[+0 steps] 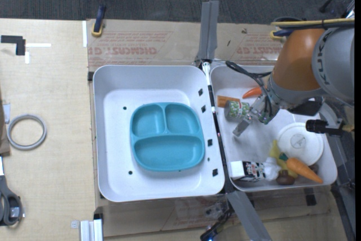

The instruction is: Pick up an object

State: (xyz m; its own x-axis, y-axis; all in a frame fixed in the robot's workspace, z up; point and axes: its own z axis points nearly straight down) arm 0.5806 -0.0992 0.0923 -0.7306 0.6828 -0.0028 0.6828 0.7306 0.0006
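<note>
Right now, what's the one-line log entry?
gripper: low in right bin, beside green can | teal tray: left bin

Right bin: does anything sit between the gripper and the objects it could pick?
Nothing visible does. The gripper hangs over the right bin, right beside a small green-labelled can. The white bowl and carrot lie farther toward the bin's near corner, apart from it.
</note>
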